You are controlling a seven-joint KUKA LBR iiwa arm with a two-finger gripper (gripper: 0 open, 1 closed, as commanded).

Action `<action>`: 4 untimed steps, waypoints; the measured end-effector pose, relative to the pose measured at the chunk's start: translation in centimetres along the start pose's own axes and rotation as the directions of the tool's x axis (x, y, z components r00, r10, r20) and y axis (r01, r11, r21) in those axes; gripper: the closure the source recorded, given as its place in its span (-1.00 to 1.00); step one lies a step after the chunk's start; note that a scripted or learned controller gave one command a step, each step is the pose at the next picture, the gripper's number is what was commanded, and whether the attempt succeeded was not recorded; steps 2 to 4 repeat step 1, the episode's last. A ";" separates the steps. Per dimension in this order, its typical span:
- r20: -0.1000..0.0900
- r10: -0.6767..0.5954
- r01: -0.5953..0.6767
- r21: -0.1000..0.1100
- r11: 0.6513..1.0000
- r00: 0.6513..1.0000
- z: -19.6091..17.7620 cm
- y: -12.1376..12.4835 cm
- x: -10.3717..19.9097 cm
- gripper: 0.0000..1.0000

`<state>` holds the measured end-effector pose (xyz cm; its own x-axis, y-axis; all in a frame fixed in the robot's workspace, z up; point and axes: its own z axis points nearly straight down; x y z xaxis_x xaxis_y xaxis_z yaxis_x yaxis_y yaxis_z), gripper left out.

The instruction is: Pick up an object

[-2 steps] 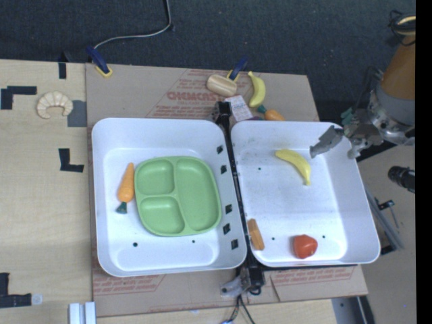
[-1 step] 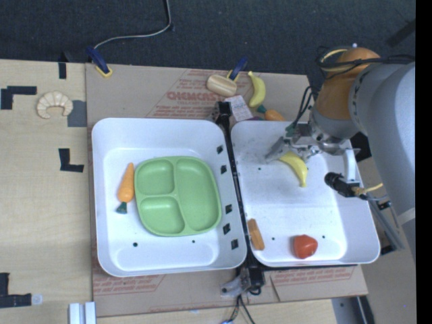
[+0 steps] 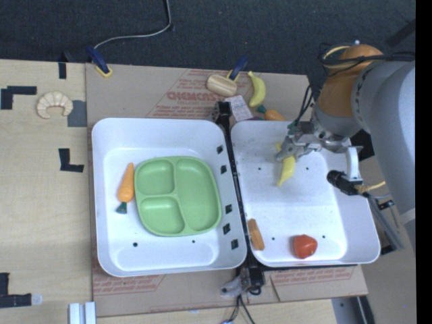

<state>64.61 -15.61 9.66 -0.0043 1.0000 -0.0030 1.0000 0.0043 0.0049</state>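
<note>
In the left bin (image 3: 108, 181) you see a carrot (image 3: 126, 182) lying just beside a green divided plate (image 3: 178, 195). In the right bin (image 3: 337, 248), a small orange piece (image 3: 255, 235) and a red tomato (image 3: 304, 246) sit apart from the gripper (image 3: 291, 152), which pinches a yellow pepper (image 3: 287, 171) hanging from its fingers, likely already lifting.

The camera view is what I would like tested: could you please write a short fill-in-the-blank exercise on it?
1. The green plate lies in the ____ bin.
2. The carrot lies along the plate's ____ edge.
3. The yellow pepper hangs between the fingers of the ____.
4. The red tomato sits in the ____ bin.

Missing words: left; left; end effector; right
</note>
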 end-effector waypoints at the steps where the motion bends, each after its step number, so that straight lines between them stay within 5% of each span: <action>1: -0.005 0.002 -0.001 0.020 1.000 1.000 -1.8 2.0 4.9 1.00; 4: -0.005 0.002 -0.001 0.020 1.000 1.000 -1.8 2.0 4.9 1.00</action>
